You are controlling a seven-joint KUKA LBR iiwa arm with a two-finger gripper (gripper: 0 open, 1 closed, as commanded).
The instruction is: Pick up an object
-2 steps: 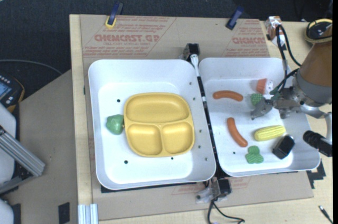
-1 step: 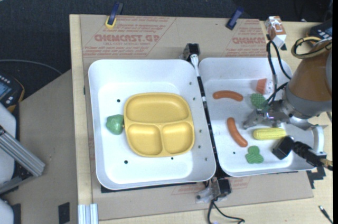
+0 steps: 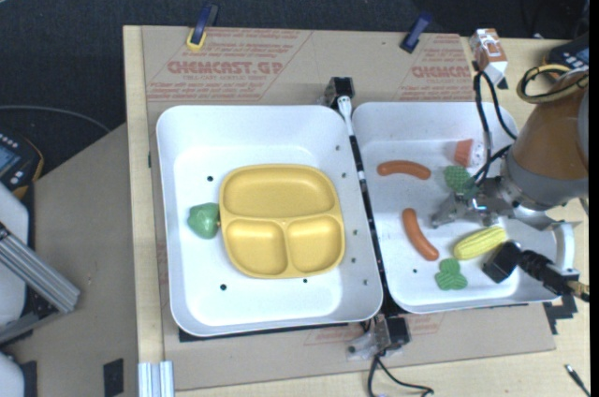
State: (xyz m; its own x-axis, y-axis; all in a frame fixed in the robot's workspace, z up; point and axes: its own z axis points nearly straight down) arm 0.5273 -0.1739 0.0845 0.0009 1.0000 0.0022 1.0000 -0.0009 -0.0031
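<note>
We take the yellow divided plate (image 3: 281, 219) as our landmark; it lies in the middle of the left white bin (image 3: 178, 227), its two small compartments toward the near edge and the long one toward the far edge. Touching or just beside the plate's left rim we see a green leafy toy (image 3: 203, 219) on the bin floor. To the right of the plate, across the rim where the two bins meet, sits the right white bin (image 3: 412, 128), and all the other toy foods are there. Nearest to the plate are two sausages: one sausage (image 3: 403, 169) lies crosswise toward the far side, and a second sausage (image 3: 420, 233) lies at a slant nearer to us. Farther right from the plate we find a yellow corn cob (image 3: 479, 242), a small green piece (image 3: 450, 275) near the bin's front wall, another green piece (image 3: 458, 177), and a red-orange block (image 3: 463, 151) beyond it. The hand (image 3: 456, 208) hovers low over the right bin, between the slanted sausage and the corn cob, its metal fingers (image 3: 443, 215) spread apart and grasping nothing. The arm (image 3: 552, 156) comes in from the right of the counter (image 3: 281, 63).
</note>
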